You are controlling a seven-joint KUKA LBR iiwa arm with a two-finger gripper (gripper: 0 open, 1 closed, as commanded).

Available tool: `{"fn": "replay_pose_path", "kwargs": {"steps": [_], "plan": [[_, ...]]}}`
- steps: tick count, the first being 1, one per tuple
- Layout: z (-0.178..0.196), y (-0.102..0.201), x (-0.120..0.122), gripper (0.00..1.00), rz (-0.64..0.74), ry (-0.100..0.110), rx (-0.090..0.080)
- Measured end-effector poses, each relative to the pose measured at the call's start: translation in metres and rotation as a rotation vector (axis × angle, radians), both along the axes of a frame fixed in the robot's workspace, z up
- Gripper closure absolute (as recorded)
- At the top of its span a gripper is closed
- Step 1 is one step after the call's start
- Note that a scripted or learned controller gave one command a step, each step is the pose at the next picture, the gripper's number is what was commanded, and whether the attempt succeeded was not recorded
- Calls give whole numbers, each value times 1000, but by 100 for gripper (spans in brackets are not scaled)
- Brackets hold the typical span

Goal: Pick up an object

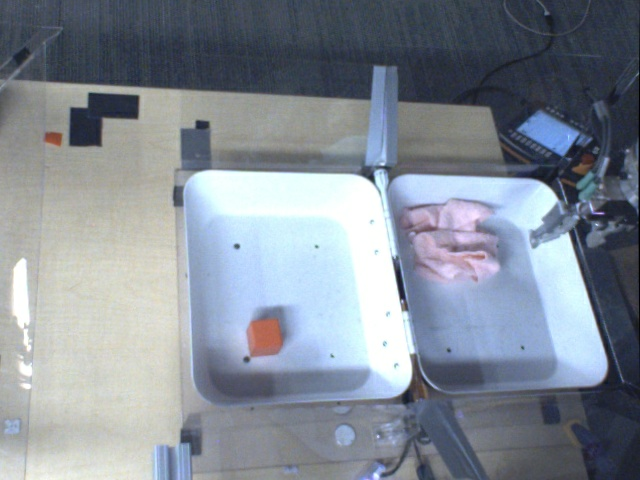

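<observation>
Both bins, the left bin (210,298) and the right bin (520,338), look like smooth white plastic with a faint sheen. A crumpled pink cloth (452,240) looks soft and matt. The orange block (265,337) appears matt, foam-like. The bench (100,298) shows pale, smooth wood.

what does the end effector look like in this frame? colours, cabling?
The end effector is a slim pale-grey metal piece, at the right bin's right rim. Behind it sits a darker grey block with a small teal-green part and thin cables. Finer detail is too small to tell.
</observation>
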State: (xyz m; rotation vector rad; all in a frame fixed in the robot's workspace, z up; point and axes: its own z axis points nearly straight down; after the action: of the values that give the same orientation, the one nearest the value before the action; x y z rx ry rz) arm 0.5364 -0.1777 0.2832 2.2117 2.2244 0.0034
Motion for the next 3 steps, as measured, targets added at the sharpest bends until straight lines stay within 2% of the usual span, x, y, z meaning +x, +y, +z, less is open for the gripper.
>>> {"fn": "replay_pose_path", "kwargs": {"steps": [1, 2, 3], "plan": [[56, 5, 14, 0, -174, -4, 1], [120, 4, -3, 0, -104, -9, -1], [26, 39, 132, 0, -194, 2, 2]]}}
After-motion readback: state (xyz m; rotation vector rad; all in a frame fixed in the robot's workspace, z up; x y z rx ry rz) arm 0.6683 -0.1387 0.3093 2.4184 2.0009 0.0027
